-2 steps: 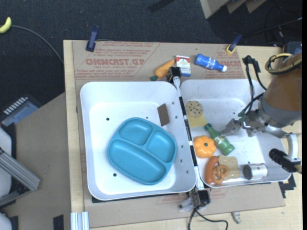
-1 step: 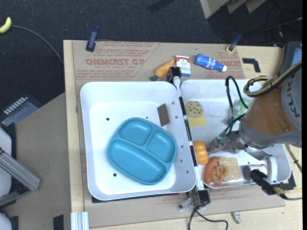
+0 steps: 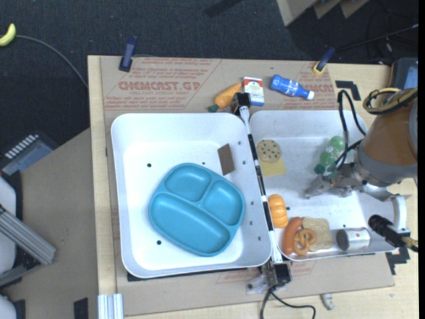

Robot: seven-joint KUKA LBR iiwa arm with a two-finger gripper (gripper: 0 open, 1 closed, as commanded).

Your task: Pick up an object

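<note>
Far left of the frame: dark carpeted floor (image 3: pixel 53 78) beside a pale wooden table (image 3: pixel 99 244). On the table's left half, a shallow white bin (image 3: pixel 126 178) holding a sky-blue plastic plate with three compartments (image 3: pixel 196 208) at its lower centre, and a small brown rectangular block (image 3: pixel 226 159) leaning near the bin's right wall. Above the bins, along the table's upper edge: an orange carrot-shaped toy (image 3: pixel 227 96), a small red-and-white carton (image 3: pixel 253 90) just beside it, and further right a blue plastic bottle lying on its side (image 3: pixel 291 87). In the right-hand shallow white bin (image 3: pixel 299 121): a round tan cookie with dark chips (image 3: pixel 269 151) resting on a pale yellow flat square (image 3: pixel 273 167) at upper left; a small orange pumpkin toy (image 3: pixel 277 208) against the left wall; lower down, an orange sausage-like piece (image 3: pixel 291 234), a brown pretzel (image 3: pixel 305 239) on a tan bread slice (image 3: pixel 317 233), and a silver cylindrical can on its side (image 3: pixel 353 238). A translucent green bottle (image 3: pixel 331 153) at mid-right of that bin, just beside the grey end effector (image 3: pixel 329 183), reaching in from the right edge on the grey-and-orange arm (image 3: pixel 392 145). Cannot tell whether grasping or released; nothing seen clamped in it.
</note>
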